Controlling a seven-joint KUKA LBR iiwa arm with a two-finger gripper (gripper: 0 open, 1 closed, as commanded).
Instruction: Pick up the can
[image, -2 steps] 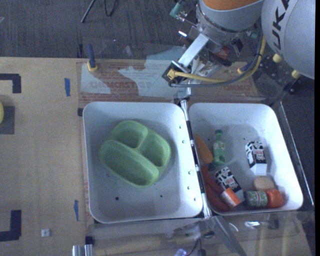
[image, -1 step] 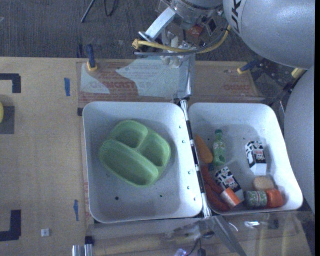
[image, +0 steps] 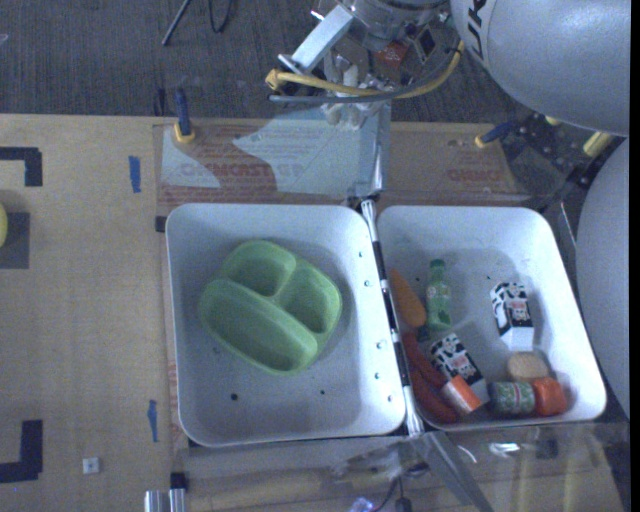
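The can, green-labelled and lying on its side, sits in the right bin close against the near rim, touching an orange-red piece on its right and a small tan round thing just behind it. To its left a cow-patterned carton with an orange end lies tilted, and beside that a long red item runs along the wall shared with the left bin. An orange carrot-like piece and a green bottle lie further back near that wall, and a second cow-patterned carton stands apart toward the right. The far half of the right bin is bare white floor, so the open room lies behind the clutter, while the can itself is hemmed on three sides. The left bin holds a green divided plate near its middle with bare floor all around it. The gripper hangs well beyond the far rims of both bins, over brown cardboard on the bench; how its claw stands I cannot tell. Dark carpet lies beyond the bench
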